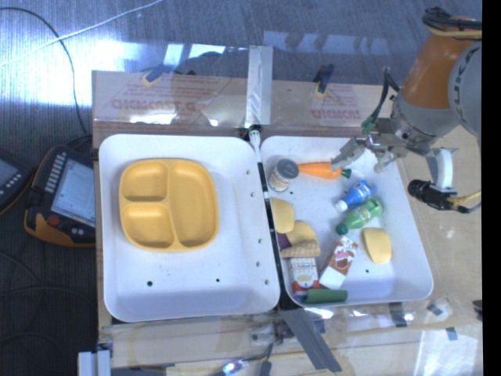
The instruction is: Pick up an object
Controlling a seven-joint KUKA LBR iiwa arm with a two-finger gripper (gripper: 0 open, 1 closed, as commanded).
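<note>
Your pincer [365, 156] hangs over the right bin [407, 276], top edge, fingers spread wide, holding nothing. Orange carrot [322, 171] lies just left of it, beside a small jar [281, 173]. Blue bottle [355, 194] and green bottle [360, 215] sit below. Left bin [117, 288] carries a yellow divided tray [168, 204].

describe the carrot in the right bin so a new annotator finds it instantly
Start at the right bin, the one crowded with toy food, and go to its far edge, just below the gripper. The carrot lies flat there, between the small jar and the blue bottle. It is the only orange, tapered piece; its neighbours are yellow, blue or green.
</note>
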